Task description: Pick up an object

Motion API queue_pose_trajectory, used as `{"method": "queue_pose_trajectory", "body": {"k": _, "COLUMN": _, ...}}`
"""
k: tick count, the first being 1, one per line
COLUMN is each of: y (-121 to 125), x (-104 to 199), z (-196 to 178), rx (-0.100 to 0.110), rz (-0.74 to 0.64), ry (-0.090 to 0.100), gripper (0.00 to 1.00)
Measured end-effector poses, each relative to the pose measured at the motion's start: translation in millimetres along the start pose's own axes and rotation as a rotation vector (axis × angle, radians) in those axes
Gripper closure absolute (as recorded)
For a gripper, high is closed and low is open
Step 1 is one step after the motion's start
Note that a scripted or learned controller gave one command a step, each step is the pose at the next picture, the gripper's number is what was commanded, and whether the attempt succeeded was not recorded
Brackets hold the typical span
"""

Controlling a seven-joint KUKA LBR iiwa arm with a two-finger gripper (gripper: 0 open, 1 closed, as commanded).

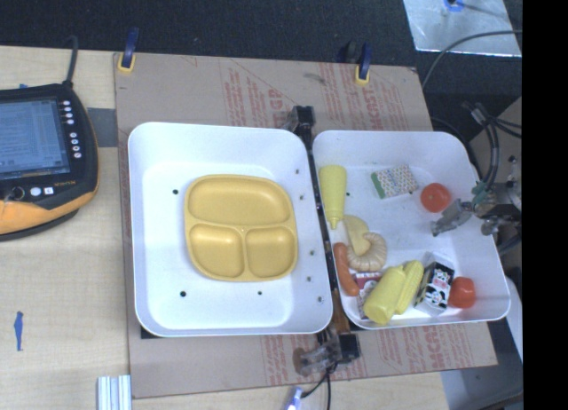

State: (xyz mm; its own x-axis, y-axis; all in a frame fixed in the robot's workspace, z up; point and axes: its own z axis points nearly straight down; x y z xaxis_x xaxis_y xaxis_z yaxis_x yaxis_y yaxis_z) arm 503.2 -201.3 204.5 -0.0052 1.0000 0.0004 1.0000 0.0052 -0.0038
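The gripper [454, 217] reaches in over the right edge of the right bin [457, 146], its fingers apart and holding nothing. The nearest candidate, a red ball [435, 197], lies just beside it toward the bin's far right corner, apart from the clutter of yellow bottles [393, 291] along the near edge. A clean pick probably means centering over the ball, descending straight, then closing, since round things roll away.

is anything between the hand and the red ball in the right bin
Nothing visible does. The hand sits at the right bin's right edge, just below and right of the red ball, with only bare white floor between them.
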Motion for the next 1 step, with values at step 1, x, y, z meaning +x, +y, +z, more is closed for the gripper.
{"method": "queue_pose_trajectory", "body": {"k": 1, "y": 93.3, "x": 10.5, "z": 53.6, "rx": 0.000, "rz": -0.002, "ry": -0.001, "gripper": 0.00}}
